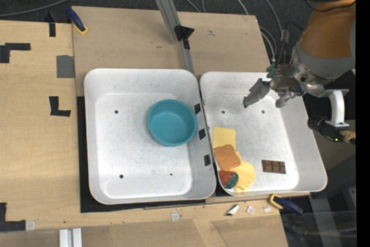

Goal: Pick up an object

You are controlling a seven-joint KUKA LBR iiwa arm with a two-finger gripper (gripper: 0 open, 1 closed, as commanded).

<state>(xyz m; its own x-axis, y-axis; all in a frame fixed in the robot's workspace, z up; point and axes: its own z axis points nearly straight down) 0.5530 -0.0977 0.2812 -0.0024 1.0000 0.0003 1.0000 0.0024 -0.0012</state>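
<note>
Claw (267, 96) open above right bin (300, 142); one blue bowl (171, 122).

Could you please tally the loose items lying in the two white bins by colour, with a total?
Blue: 1, the bowl in the left bin.
Yellow: 2, the flat square and the piece below it, in the right bin.
Orange: 1, the lump.
Brown: 1, the small block.
Multicoloured: 1, the small item, too blurred to identify.
Total: 6
</note>
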